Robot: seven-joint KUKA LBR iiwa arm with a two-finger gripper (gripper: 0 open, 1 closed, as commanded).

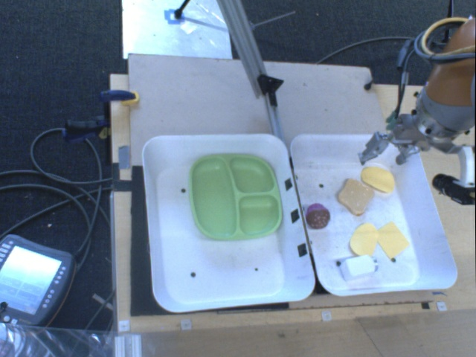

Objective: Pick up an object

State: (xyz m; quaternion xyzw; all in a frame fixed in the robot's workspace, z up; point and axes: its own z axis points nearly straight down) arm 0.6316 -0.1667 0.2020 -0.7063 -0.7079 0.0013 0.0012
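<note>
The right bin [435, 222] holds several small food pieces: a yellow oval piece [378, 178], a tan bread slice [355, 196], a dark red round piece [317, 216], a yellow disc [364, 239], a yellow square slice [393, 239] and a white block [358, 266]. My gripper [388, 152] hangs over the far part of this bin, just behind the yellow oval piece. Its fingers are spread open with nothing between them.
A green divided plate [235, 196] lies in the left bin [167, 266]. A slanted metal pole [249, 47] comes down to the bench behind the wall that the two bins share. Cables and a hand-held pendant [30, 274] lie on the floor at the left.
</note>
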